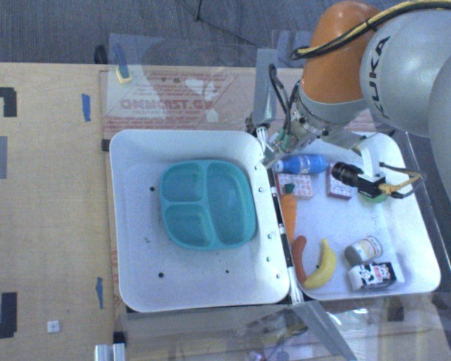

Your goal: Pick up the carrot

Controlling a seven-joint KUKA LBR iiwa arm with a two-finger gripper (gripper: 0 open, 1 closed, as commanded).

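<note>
Over the tan bench (45, 224) now: two white bins side by side, left bin (124, 224) touching right bin (425, 247). At the far edge, a clear sheet (165, 100) with red print. Blue tape strips (86, 107) and black corner marks (4, 100) toward the left edge.

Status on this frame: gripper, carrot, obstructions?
Gripper over right bin, upper-left corner. Carrot along left wall, not gripped. Blue bottle crowds its leafy end.

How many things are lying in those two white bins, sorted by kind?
Plates: 1, teal plate
Produce: 2, carrot and banana
Sausages: 1, reddish sausage
Bottles: 1, blue bottle
Cans: 1, silver can
Packets and cartons: 3, pink packet, second packet, black-and-white carton
Total: 9
</note>
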